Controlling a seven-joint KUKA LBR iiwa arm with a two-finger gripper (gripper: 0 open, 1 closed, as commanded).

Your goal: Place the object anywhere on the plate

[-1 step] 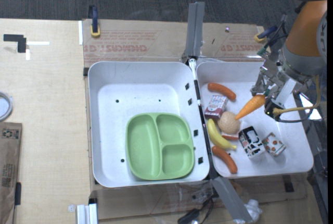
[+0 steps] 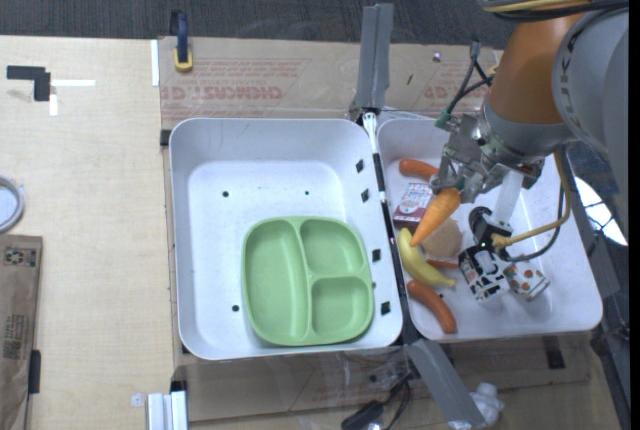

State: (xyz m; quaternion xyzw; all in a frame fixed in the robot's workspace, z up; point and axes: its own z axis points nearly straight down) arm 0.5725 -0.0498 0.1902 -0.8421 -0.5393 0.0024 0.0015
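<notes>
The arm's end effector (image 2: 452, 186) hangs over the right bin (image 2: 570, 313), and a toy carrot (image 2: 436, 214) slants down and to the left from it, thick end up at the fingers, tip pointing toward the pile below. The carrot looks clamped at its top and lifted a little above the other items — so by my reading the pick is done and the carry is the step in hand.

The green plate (image 2: 306, 281), split into three compartments, lies in the near half of the left bin (image 2: 195, 218), well apart from the carrot, with the two bin walls between them. The next move calls for raising the carrot high enough to pass over both walls, travelling left, and lowering it over any compartment before letting go. A grip on one end of a long thing may let it swing or slip on the way.

Hard to make out: the fingers themselves are small and tangled with cables, so how firmly they pinch is a guess. Under the carrot lie a banana (image 2: 420, 261), a red sausage (image 2: 433, 306), a small carton (image 2: 410, 204) and another orange-red piece at the far side (image 2: 417, 168) — they overlap, and whether the carrot's tip touches any of them I cannot tell.
</notes>
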